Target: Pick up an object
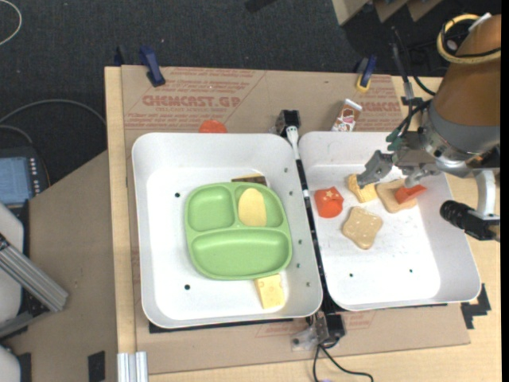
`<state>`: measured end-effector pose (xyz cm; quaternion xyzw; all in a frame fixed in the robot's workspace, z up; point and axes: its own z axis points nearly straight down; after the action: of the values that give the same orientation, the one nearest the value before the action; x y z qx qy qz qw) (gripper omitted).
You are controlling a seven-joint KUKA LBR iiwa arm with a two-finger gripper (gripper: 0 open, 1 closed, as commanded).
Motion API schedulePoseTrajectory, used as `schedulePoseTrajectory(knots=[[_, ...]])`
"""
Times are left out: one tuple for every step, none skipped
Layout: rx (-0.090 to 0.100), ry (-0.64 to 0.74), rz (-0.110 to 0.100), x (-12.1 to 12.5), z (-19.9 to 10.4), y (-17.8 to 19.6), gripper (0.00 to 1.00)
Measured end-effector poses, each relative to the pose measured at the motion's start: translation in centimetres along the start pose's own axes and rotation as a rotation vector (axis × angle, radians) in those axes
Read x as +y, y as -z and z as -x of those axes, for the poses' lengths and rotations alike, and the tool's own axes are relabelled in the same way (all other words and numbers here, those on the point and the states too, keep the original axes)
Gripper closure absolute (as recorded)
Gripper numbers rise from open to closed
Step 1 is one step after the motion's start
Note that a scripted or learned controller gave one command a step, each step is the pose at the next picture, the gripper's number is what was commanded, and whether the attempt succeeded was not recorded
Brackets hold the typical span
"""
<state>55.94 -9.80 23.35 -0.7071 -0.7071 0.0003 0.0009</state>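
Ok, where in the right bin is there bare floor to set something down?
The right bin is bare across its near half, below the toast piece. The far-left corner is crowded: red object, yellow piece and the gripper over them.

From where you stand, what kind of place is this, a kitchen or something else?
Likely a robot test lab, not a kitchen: a robot arm reaches over two white bins of toy food, clamped to a board, with cables on the floor.
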Motion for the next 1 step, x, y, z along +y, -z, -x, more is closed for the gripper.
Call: schedulePoseTrajectory(knots=[[-0.001,-0.006,-0.007,0.33,5.90,-7.89,0.00]])
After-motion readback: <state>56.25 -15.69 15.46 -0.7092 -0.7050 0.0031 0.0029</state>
